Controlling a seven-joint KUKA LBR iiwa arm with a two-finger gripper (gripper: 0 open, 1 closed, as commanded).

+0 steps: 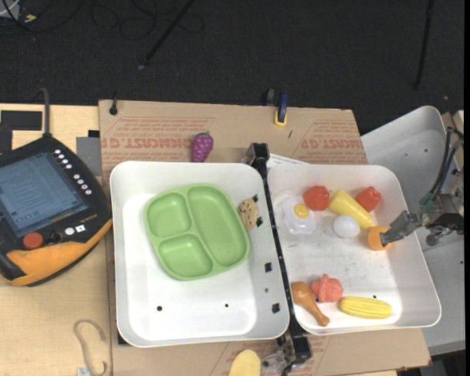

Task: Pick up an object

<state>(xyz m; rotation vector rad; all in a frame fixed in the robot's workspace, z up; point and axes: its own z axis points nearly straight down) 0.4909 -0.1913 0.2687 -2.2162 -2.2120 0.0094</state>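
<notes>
The right bin (411,284) holds several toy foods. Along its back are a red piece (316,197), a yellow piece (351,207) and another red piece (368,198). A white egg (345,226) and a fried egg (298,214) lie beside them. At the front are a drumstick (309,300), a pink-red fruit (327,288) and a corn cob (366,308). An orange piece (376,237) rests by the bin's right wall. My gripper (403,224) reaches in over that wall, its grey tip right beside the orange piece.
The left bin (133,288) holds a green divided plate (196,229) and a cookie (249,212). Purple grapes (202,146) lie on the cardboard behind it. A yellow fruit (245,363) sits at the front edge. A teach pendant (39,202) lies far left.
</notes>
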